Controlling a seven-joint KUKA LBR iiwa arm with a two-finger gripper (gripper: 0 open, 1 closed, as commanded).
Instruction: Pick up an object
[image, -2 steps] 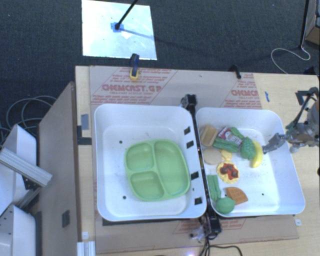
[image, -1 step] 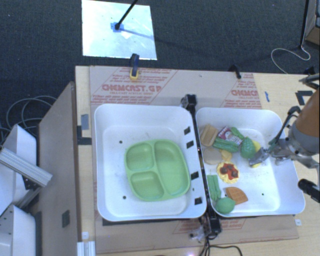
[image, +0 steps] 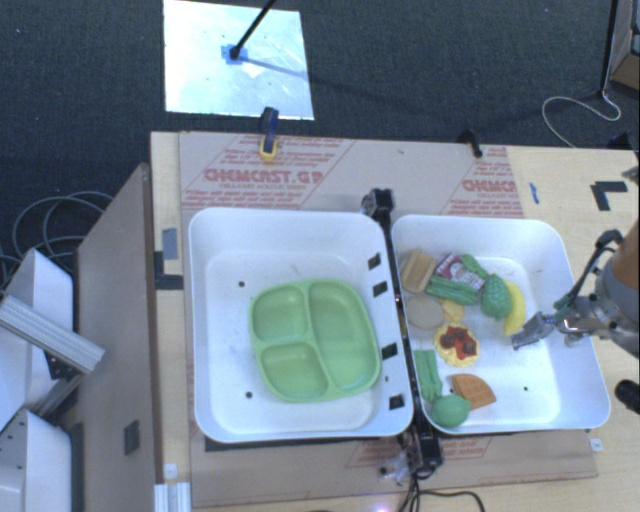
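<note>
- Yellow, green and red toy foods lie heaped in the left part of the right bin, at centre right of the frame; any of them could be the thing to pick.
- A yellow piece like a banana lies at the heap's right edge, nearest to the claw, so I judge it the easiest target.
- The claw hangs low over the bare floor of the bin, just right of the heap; whether it is spread or closed I cannot tell, and nothing is seen in it.
- The left bin carries a green divided plate.
- The cardboard on the worktop, probably there as protection, reads "CHEMCAST GP" in red.
</note>
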